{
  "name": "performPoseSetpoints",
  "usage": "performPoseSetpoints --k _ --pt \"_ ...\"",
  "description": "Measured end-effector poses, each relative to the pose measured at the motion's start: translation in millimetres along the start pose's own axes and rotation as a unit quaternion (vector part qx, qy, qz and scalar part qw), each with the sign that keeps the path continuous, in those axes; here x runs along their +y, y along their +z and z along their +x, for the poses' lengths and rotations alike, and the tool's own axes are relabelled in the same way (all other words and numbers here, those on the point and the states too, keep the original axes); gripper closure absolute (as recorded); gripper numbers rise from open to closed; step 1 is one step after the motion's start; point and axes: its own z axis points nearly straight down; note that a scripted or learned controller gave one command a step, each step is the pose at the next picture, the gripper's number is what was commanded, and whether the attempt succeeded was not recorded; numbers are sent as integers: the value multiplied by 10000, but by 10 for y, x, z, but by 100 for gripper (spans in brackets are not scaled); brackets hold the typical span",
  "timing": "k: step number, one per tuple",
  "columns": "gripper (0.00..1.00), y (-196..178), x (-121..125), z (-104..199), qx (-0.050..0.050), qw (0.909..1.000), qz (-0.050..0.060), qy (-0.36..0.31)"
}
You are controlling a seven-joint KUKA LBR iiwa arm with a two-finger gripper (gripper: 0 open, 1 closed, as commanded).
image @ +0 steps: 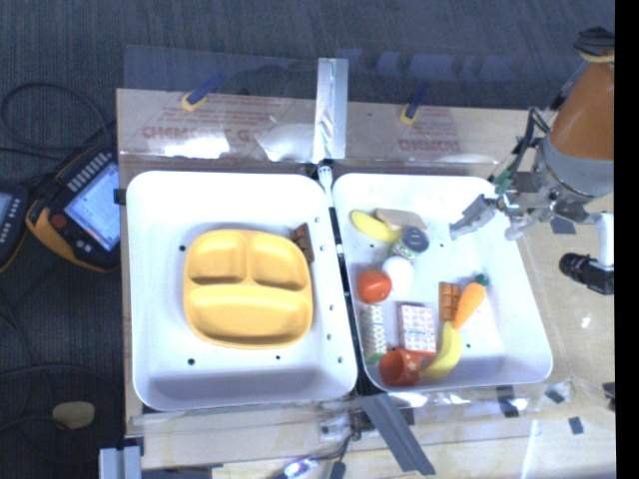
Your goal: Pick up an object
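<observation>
Nearest the camera, along the front of the right bin [529, 367], lie a red cup-like piece [397, 366], a banana [447, 351] and a small pink-and-white packet [416, 327]. Behind them sit a carrot [467, 303], a red tomato [374, 285], a white egg-like ball [397, 270], a second yellow banana [367, 226] and a grey round thing [414, 239]. All of these rest on the bin floor; none is lifted. The left bin [150, 297] carries a yellow divided tray [246, 287], lying flat.

As for progress, the task looks barely begun. The gripper [483, 214] hangs over the right bin's far right corner, well apart from the toys, and nothing shows between its fingers [467, 224], which seem spread a little, so I judge it open and empty. What is left is the whole of it: choosing a piece, coming down on it, closing and raising it clear of the worktop [579, 327]
</observation>
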Motion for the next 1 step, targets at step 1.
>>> performPoseSetpoints --k 1 --pt "0 1217 -225 -271 35 10000 -31 -3"
